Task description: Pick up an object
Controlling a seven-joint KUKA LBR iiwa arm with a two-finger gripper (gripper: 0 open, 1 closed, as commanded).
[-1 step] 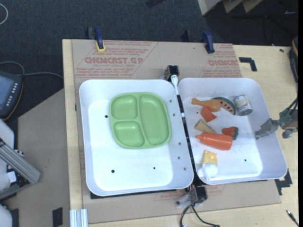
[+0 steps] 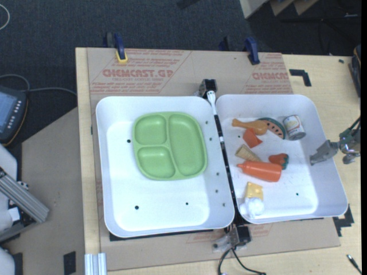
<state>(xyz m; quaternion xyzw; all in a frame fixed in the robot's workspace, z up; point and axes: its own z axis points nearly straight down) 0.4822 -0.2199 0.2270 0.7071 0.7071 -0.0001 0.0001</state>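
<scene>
Camera view: hovering at the right bin's (image 2: 327, 125) edge, hand (image 2: 328, 152) gripping nothing, fingers' spread impossible to tell; carrot (image 2: 261, 170) lying mid-bin, nearby, likely being approached.

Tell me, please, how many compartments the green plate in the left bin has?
3. The green plate has one at its upper left, one at its lower left, and a long one down its right side.

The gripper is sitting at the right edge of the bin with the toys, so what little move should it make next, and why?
Probably slide left over the right bin. The gripper hangs at that bin's right rim, apart from everything, while the orange carrot lies further left among the other toys, with some bare floor between.
</scene>
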